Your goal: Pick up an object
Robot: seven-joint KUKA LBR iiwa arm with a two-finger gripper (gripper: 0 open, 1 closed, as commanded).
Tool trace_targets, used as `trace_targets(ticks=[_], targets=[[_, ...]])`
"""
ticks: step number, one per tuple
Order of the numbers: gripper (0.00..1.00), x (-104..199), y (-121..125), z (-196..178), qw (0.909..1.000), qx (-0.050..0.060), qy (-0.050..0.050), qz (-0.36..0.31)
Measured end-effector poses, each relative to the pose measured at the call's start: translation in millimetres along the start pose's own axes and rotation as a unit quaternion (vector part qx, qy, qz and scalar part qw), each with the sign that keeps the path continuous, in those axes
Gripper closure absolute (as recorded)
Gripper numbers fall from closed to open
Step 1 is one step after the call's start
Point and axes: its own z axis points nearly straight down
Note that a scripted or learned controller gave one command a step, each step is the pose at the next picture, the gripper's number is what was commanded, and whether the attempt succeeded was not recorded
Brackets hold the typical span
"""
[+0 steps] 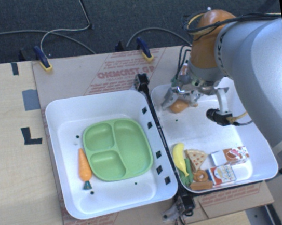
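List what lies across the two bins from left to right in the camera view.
carrot → green divided plate → banana → pizza slice → red and white carton

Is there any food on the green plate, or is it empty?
Empty. All three sections of the green plate show bare green. The carrot lies beside it on the floor of the left bin, not on it.
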Motion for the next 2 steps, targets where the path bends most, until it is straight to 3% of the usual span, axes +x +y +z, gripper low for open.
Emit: trace_targets(ticks=[1,2], targets=[[1.0,1.2,2.6,-13.3,1.0,-0.004,0.0,-0.002],[0.0,1.0,0.8,-10.8,1.0,-0.001,0.0,-0.001]])
